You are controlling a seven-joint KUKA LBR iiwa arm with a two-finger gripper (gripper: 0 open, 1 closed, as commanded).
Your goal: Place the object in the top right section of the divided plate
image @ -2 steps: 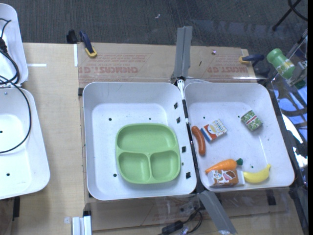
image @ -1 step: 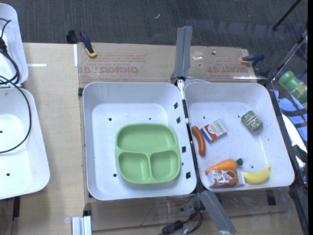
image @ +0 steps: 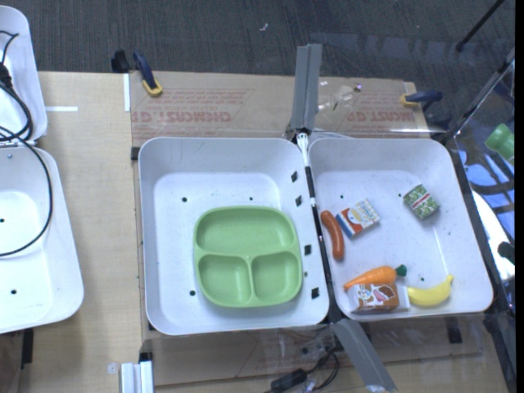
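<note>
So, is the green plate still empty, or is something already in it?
Empty. All three sections of the plate show bare green; the toy foods lie in the right bin.

Green plate (image: 247, 256) left-center: smooth matt plastic. White bins (image: 160, 219): glossy plastic, speckled. Worktop (image: 90, 121): pale wood grain. Banana (image: 431, 293), carrot (image: 371, 277), sausage (image: 333, 234) at right: shiny plastic.

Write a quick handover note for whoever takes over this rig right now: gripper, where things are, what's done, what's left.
Gripper: no reading from this view.
Green three-section divided plate sits in the left white bin, nothing on it.
Right white bin holds a red sausage, small milk-style carton, green packet, orange carrot, brown-label box and yellow banana.
Done: nothing placed.
Left: pick an object, set it in the plate's top right section.
</note>
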